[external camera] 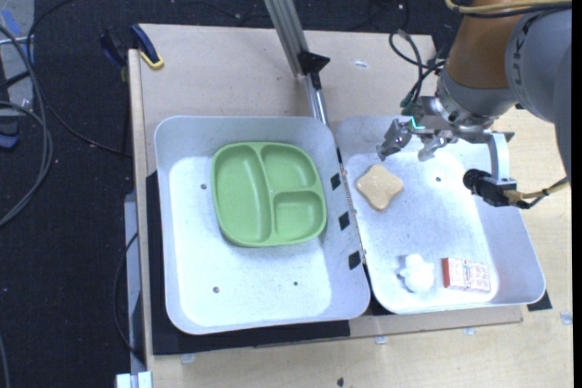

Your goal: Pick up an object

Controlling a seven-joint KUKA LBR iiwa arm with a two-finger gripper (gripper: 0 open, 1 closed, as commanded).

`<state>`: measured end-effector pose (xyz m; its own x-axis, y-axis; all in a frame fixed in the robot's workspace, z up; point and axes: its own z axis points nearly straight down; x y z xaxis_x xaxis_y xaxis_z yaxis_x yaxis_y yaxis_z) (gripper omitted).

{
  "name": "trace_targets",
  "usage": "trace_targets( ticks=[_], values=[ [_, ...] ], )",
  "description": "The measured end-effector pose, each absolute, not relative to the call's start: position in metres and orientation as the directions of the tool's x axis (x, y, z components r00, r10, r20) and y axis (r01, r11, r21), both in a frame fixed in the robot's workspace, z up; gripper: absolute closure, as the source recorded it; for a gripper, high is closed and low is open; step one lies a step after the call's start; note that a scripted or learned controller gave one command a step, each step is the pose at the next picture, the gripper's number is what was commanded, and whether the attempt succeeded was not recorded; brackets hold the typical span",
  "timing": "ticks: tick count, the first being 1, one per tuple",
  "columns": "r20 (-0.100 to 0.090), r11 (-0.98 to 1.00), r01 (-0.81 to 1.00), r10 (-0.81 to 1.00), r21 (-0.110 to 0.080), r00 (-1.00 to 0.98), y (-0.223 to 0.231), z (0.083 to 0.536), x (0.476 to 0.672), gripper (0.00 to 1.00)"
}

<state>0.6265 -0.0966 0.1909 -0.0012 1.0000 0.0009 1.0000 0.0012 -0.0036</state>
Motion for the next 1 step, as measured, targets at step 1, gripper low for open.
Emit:
trace_targets(
  ticks=[1],
  values=[
    [0.0, 0.002, 1.0, 1.0, 0.0, -0.002, -0.0967, 0.1924, 0.6275, 0.0]
  ],
)
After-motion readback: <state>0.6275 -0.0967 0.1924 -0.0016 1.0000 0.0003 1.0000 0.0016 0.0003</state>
